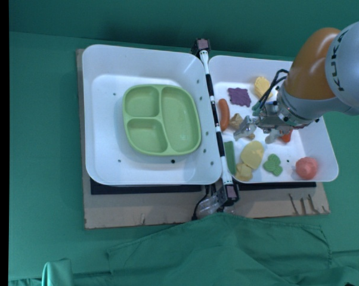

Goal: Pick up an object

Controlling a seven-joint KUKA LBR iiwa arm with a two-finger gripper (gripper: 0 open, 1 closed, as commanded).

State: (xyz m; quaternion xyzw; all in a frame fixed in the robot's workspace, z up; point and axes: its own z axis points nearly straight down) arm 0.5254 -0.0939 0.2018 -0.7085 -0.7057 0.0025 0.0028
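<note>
1. the counter (42, 159) is covered with green cloth, and on it a brown cardboard sheet (138, 216) lies under two shallow white bins that stand side by side.
2. the left bin (105, 70) holds a light green plate (161, 120) with three compartments; it lies flat near the middle of that bin.
3. the right bin (325, 151) holds many small toy food pieces, and the arm (328, 70), grey with an orange band, reaches over it from the right.
4. the claw (260, 130) is low over the middle of the right bin, just beside a small tan piece (235, 121). i cannot tell how far the claw is open, and i cannot see anything held in it.
5. a red-orange sausage (223, 114) lies close to the left wall of the right bin, with a green stick (229, 157) below it along the same wall.
6. a purple piece (239, 96) and a yellow piece (262, 86) lie in the upper part of this bin, near each other.
7. a pale yellow piece (251, 154) lies just below the claw, with a small tan-yellow piece (244, 173) touching its lower end.
8. a green leafy piece (272, 164) lies to the right of it, and a red round fruit (306, 167) rests near the lower right corner of the bin.
9. a small red-orange piece (286, 136) shows partly from under the wrist.
</note>
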